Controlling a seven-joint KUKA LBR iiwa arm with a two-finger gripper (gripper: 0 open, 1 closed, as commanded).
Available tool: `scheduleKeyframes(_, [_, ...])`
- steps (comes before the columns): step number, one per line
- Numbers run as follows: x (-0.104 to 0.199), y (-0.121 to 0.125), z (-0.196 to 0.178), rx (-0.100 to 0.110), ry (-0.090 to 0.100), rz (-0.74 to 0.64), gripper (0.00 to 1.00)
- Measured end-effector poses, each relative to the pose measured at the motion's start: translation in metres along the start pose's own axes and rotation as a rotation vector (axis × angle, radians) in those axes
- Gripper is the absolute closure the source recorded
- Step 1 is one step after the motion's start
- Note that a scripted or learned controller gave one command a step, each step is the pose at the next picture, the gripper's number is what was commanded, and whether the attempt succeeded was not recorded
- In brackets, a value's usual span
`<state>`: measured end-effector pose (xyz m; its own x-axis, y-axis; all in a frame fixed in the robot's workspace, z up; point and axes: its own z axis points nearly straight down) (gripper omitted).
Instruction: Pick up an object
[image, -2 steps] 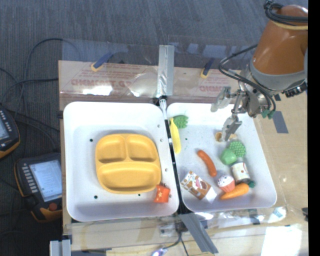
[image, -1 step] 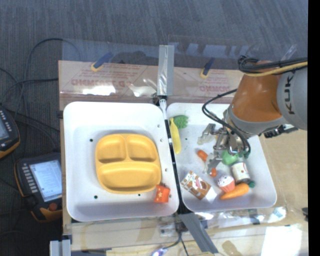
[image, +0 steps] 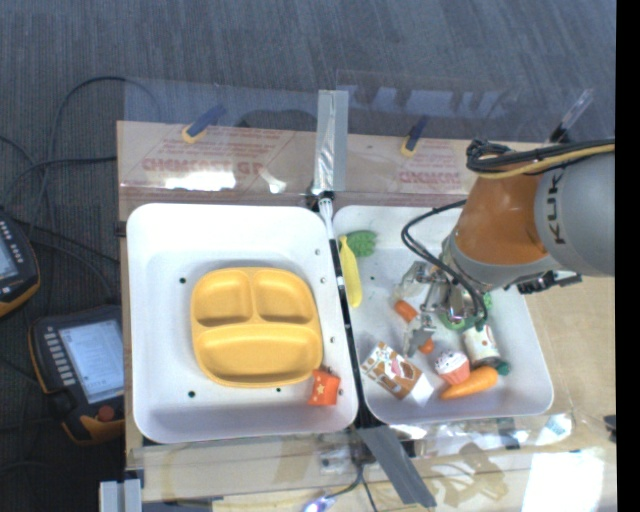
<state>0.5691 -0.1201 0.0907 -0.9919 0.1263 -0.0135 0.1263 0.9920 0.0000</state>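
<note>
Over the right bin (image: 530, 345), middle: gripper (image: 432, 318) lowered among small toys, finger state impossible to tell. Near front edge: patterned carton (image: 392, 370), cupcake (image: 452, 368), carrot (image: 470, 383). Left bin (image: 150, 300): yellow divided plate (image: 257, 326) at centre. Carton print unreadable.

One fixed cam above bench (image: 90, 478), slanted down, mid-range; both bins in frame, arm (image: 560, 215) entering from right.

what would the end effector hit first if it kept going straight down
Probably the small orange toy or the bare floor of the right bin beside it; the end effector points down there, but depth is unclear.
</note>
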Motion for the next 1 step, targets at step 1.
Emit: scheduleKeyframes(1, [0.0182, 0.0157, -0.001, 0.002, -0.006, 0.122, 0.0])
